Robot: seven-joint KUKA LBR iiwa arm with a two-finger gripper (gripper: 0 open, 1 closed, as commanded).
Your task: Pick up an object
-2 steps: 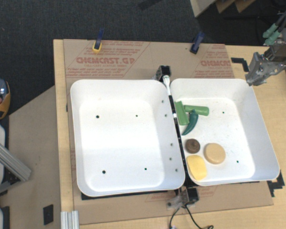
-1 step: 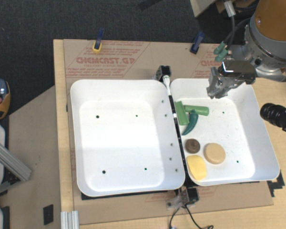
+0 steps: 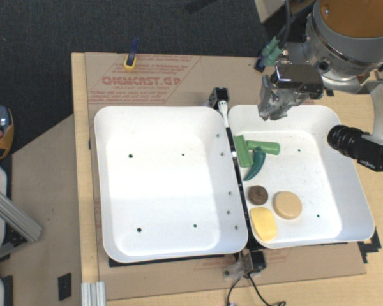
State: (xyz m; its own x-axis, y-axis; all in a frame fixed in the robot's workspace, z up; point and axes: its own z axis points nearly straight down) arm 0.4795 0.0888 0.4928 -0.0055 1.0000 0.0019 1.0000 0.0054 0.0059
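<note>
My gripper [image 3: 272, 112] hangs over the far left part of the right bin [image 3: 325, 171], above and apart from the objects. Nothing shows between its fingers. Below it, near the bin's left wall, lies a green toy [image 3: 252, 152] made of several crossing green pieces. Closer to the front sit a small brown disc [image 3: 258, 194], a tan round disc [image 3: 287, 205] and a yellow block [image 3: 264, 223], all close together.
The left bin [image 3: 163, 183] lies beside the right one, with a black divider strip [image 3: 233, 161] between them. A black cylindrical device [image 3: 354, 146] juts over the right bin's right rim. Both bins rest on a cardboard sheet [image 3: 147, 78].
</note>
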